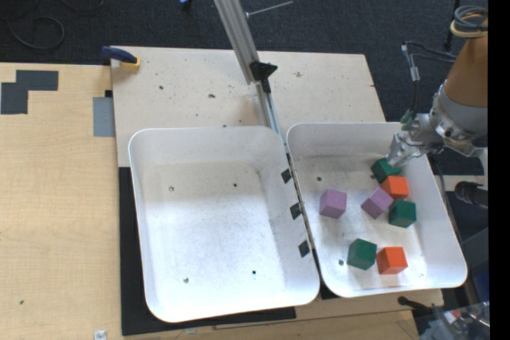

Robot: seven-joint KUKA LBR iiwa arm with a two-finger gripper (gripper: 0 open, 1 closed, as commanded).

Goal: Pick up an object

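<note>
In the right bin [446, 219], tilted green block [384, 169] under jaws.

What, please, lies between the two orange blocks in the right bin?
In the camera view, a green block lies between the upper orange block and the lower orange block.

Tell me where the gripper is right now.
The gripper is over the right bin's far right part, at a green block, with an orange block just nearer the camera.

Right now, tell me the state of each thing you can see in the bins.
Gripper: low, over the top green block.
Orange blocks and: loose.
Purple blocks and: loose.
Other green blocks and: loose.
Right bin: holds all blocks.
</note>
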